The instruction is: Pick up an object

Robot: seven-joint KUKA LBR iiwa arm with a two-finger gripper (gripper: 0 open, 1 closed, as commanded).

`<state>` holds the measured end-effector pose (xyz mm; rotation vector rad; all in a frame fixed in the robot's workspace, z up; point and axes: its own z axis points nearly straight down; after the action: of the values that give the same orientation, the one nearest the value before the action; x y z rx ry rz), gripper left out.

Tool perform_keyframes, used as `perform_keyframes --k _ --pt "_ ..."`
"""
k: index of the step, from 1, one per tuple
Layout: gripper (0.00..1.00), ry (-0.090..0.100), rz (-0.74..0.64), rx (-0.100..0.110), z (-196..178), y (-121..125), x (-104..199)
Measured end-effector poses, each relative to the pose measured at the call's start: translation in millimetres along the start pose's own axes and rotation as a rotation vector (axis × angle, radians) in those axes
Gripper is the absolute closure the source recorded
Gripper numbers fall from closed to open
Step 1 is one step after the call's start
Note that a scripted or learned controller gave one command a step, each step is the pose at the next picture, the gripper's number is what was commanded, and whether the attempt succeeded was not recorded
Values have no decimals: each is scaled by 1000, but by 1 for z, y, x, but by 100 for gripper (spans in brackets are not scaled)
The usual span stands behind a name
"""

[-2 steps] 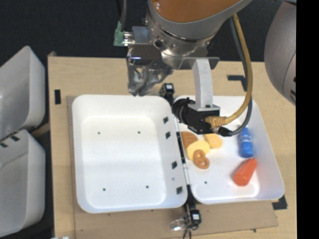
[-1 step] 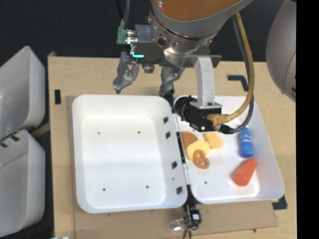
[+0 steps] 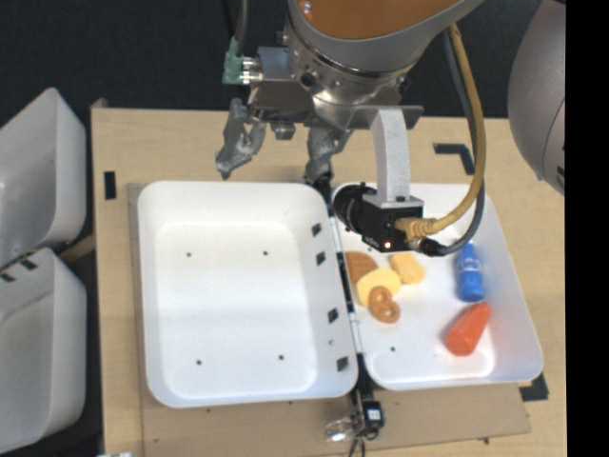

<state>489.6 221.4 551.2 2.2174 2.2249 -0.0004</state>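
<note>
At twelve o'clock, above the far rim of the left bin (image 3: pixel 162 255), the gripper (image 3: pixel 276 155) hangs with its two fingers spread apart — nothing between them. The task's things lie in the right bin (image 3: pixel 509 350), toward four o'clock: a blue bottle (image 3: pixel 469 274), an orange-red piece (image 3: pixel 466 329), a pretzel (image 3: pixel 383 305) touching yellow pieces (image 3: pixel 395 276) — all well apart from the fingers.
</note>
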Motion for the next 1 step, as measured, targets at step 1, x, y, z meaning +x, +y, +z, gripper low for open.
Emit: perform_keyframes --k 1 --pt "0 0 0 0 0 0 0"
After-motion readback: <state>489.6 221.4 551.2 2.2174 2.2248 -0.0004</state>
